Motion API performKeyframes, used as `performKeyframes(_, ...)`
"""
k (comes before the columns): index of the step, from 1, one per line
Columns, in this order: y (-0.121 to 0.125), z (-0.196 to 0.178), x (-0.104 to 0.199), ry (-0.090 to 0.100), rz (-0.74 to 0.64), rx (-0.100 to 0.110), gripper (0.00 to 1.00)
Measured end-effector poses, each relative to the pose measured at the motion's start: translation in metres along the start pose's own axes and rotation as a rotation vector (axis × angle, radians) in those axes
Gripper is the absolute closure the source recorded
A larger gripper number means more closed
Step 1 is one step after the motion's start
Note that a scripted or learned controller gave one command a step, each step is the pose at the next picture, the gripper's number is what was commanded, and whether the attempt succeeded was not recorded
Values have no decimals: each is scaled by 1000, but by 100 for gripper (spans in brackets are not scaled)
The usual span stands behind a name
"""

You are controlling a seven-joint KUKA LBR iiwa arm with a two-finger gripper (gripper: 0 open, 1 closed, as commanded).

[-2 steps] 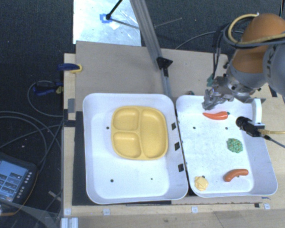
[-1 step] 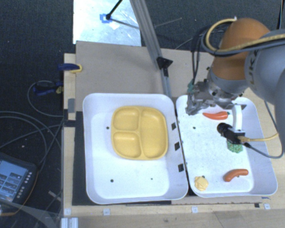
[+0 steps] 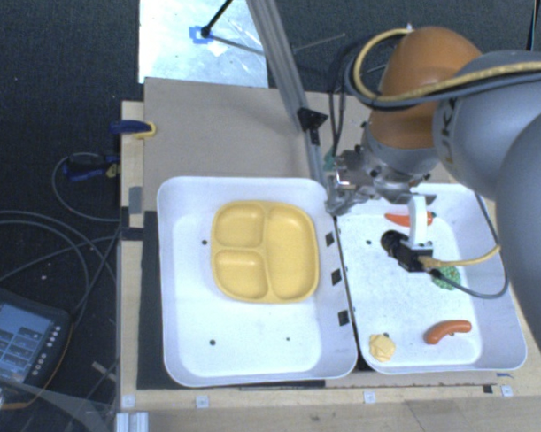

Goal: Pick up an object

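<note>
1. Looking down at a slant, I see two shallow white bins side by side on the bench: the left bin (image 3: pixel 186 341) and the right bin (image 3: pixel 501 347).
2. The grey arm (image 3: pixel 500 121) reaches in from the right, with its orange band above the wrist.
3. The gripper (image 3: pixel 342 197) sits low at the far end of the wall where the two bins meet. I cannot tell whether it is apart or together.
4. A yellow plate (image 3: pixel 265 252) with three compartments lies flat in the left bin, just beside the gripper.
5. Four small things to pick lie in the right bin:
   - an orange-red piece (image 3: pixel 397 219) at the far side, near the gripper;
   - a green piece (image 3: pixel 447 279) toward the middle;
   - an orange sausage shape (image 3: pixel 448 331) at the near side;
   - a pale yellow lump (image 3: pixel 383 347) in the near left corner.
6. All four lie apart from one another.
</note>
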State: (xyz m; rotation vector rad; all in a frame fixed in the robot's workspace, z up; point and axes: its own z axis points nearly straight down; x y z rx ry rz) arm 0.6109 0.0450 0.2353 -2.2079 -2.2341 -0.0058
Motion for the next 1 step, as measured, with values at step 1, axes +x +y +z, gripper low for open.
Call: performKeyframes(1, -4, 4, 49, 0, 0, 1, 100)
